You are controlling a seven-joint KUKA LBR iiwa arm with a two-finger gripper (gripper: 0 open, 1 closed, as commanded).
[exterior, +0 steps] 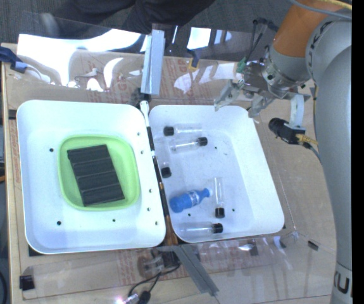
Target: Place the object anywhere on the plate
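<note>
Ribbed dark grey slab [95, 173] lies on green plate [128, 163].

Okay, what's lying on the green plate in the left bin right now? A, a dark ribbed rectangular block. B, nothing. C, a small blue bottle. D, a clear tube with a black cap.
A: a dark ribbed rectangular block lies on the light green square plate in the left shallow white bin.
</note>
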